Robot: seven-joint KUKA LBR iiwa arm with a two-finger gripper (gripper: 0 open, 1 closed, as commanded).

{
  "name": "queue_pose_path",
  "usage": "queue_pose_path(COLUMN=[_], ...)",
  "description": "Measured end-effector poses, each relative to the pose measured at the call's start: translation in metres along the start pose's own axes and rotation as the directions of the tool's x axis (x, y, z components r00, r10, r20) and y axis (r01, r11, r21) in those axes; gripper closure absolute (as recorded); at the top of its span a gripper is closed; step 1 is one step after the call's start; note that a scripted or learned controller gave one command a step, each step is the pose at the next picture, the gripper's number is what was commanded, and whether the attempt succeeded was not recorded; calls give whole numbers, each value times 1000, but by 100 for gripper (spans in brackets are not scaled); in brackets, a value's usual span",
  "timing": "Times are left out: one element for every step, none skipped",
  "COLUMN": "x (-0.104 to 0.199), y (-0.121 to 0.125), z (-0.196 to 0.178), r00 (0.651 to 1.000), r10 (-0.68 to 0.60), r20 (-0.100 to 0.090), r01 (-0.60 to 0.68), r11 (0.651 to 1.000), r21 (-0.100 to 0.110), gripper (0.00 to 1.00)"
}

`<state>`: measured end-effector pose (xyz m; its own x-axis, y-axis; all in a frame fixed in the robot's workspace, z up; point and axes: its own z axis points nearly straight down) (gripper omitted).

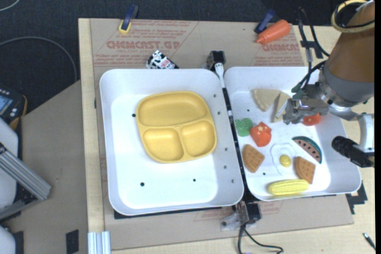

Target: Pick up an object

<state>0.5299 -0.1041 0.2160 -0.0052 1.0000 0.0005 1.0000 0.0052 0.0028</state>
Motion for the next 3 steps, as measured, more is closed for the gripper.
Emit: queue_pose_path(x=[51,90,92], y=[21,49,45], z=[-13,-18,-17], r00=[1000,1000,1000], r10=[-2,0,4], r20=[0,-1,0], r01=[2,0,-4], r11=[1000,1000,1000], r21=[-2,-2,5], gripper=[100,100,100])
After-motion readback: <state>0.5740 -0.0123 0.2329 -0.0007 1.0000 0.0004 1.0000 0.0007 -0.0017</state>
